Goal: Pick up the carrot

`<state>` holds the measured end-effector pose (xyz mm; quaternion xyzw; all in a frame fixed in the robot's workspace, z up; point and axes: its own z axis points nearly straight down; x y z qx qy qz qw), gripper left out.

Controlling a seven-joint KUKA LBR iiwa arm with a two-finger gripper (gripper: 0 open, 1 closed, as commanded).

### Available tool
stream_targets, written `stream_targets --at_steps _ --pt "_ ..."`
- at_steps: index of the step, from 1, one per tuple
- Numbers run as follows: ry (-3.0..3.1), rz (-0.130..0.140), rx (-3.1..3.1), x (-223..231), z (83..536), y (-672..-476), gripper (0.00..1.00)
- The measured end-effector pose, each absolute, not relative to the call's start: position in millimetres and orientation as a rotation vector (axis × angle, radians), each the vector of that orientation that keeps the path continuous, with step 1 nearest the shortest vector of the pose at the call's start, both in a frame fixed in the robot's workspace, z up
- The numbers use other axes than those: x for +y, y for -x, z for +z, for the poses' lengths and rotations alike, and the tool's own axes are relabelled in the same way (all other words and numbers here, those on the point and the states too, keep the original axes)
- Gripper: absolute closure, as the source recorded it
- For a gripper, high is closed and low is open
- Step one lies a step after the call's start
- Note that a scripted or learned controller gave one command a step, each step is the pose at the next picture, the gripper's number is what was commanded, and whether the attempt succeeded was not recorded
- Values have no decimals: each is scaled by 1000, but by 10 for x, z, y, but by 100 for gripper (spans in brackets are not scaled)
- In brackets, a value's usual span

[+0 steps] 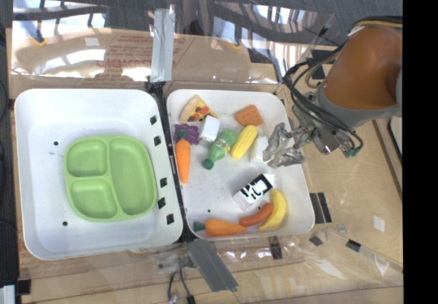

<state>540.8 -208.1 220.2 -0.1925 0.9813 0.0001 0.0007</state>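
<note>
Along the left wall of the right bin (291,217) lies the carrot (183,159), orange with its tip pointing toward the near edge, just below a purple toy (186,133) and close to the strip where the two bins meet. It rests on the bin floor, untouched, so the pick appears not yet begun: approach, descent, grasp and lift all remain. The end effector (284,148) hangs over the right side of the same bin, well apart from the carrot, with a green bottle (217,152) and a corn cob (244,141) lying between them. Its fingers look spread and pinch nothing. A second orange, carrot-like piece (225,227) lies at the near edge beside a banana (276,209). The left bin (34,111) holds a green divided plate (109,177).
</note>
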Motion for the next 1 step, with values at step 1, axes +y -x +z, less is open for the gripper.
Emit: stream_targets --at_steps 1 --pt "762 0 3046 -2079 2359 -5585 100"
